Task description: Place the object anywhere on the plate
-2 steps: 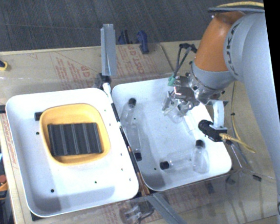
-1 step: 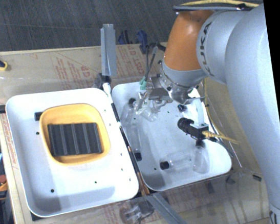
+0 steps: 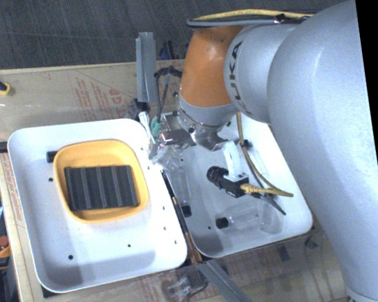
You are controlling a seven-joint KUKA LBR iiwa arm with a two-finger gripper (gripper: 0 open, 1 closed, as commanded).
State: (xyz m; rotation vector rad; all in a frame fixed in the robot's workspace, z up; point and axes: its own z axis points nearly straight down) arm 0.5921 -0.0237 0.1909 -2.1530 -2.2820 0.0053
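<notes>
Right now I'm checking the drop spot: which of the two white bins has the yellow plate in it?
The left bin, away from the arm. The yellow plate with dark slats lies in it; the right bin holds small dark items.

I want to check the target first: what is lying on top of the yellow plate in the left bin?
On the yellow plate lies a dark ribbed rectangular insert; nothing else rests on it. The plate surface beneath the insert is covered, so it cannot be seen.

arm (image 3: 291,83) | dark letters "UKA" readable | bench (image 3: 90,91) print unreadable
</notes>
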